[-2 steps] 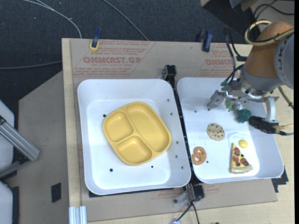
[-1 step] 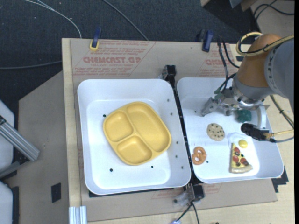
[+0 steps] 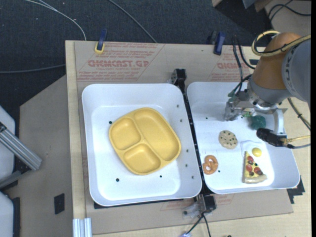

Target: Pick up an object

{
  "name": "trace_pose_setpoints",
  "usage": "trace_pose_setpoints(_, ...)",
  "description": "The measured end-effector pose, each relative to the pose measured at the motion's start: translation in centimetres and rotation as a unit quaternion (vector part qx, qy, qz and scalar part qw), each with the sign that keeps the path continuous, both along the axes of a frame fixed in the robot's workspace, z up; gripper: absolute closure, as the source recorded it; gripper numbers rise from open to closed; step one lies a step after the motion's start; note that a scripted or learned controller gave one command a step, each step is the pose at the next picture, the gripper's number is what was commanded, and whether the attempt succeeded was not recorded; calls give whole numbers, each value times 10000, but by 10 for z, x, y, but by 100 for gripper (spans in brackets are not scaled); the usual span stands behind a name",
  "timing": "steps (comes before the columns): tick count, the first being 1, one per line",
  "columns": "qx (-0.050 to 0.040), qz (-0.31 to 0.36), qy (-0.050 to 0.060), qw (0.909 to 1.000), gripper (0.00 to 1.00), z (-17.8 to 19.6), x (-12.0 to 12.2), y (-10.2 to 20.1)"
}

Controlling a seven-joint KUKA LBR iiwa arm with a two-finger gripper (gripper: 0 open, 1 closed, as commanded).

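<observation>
My gripper (image 3: 233,112) hangs low over the back part of the right bin (image 3: 213,102), under the arm's orange band. Just to its right, partly hidden by the wrist, lies a small green object (image 3: 258,120). A round chocolate-chip cookie (image 3: 228,139) lies in front of the gripper, apart from it. Further forward are an orange pretzel (image 3: 210,164) and a pizza slice (image 3: 253,167) with red toppings. I see nothing held in the gripper.
A yellow three-compartment plate (image 3: 144,140) sits in the left bin (image 3: 98,107). A black divider clamp (image 3: 179,76) stands between the bins at the back. A black cable connector (image 3: 269,136) trails from the wrist over the right bin.
</observation>
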State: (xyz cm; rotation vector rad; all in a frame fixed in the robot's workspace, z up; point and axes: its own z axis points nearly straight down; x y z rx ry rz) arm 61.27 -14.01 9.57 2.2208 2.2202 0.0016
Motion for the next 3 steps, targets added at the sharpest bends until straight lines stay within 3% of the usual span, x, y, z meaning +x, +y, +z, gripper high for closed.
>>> trace_pose_setpoints(2,-11,2,-29,10000,100,93,1,-7)
trace_pose_setpoints(3,-11,10,-39,10000,100,158,5,-5)
